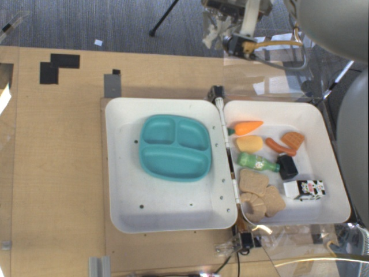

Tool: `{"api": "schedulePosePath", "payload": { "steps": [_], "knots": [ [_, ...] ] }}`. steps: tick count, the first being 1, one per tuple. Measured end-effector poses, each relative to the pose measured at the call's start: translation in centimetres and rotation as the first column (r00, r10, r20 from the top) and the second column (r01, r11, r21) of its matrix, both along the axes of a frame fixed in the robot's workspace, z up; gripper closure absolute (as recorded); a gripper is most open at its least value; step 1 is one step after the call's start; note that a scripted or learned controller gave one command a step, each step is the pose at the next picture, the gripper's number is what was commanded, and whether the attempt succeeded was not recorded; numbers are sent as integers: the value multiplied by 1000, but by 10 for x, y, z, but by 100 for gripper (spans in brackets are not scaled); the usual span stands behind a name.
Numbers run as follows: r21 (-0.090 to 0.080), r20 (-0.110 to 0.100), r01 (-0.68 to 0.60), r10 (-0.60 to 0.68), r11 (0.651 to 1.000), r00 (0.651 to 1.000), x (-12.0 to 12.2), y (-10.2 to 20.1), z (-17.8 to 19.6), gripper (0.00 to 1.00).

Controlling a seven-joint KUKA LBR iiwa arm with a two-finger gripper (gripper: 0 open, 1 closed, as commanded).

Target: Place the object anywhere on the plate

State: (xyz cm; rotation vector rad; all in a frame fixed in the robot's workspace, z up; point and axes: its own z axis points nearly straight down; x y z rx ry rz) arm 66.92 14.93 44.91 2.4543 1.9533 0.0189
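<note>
The worktop [57, 183] carries two bins. The left bin [124, 212] holds the teal plate [174, 148]; the right bin [323, 209] holds the food. The claw [230, 10] hangs high behind them, grip unclear. Best pick the carrot [249, 127], lying nearest the plate, and grasp across its middle.

Teal plate [174, 148], orange carrot [249, 127], green bottle [258, 164], seemingly cow-patterned black-and-white carton [311, 188]
</note>
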Motion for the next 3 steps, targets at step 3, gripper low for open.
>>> {"api": "schedulePosePath", "payload": {
  "steps": [3],
  "knots": [
    [3, -15, 759, -758, 652, 652, -7, 86, 56, 100]
  ]
}}
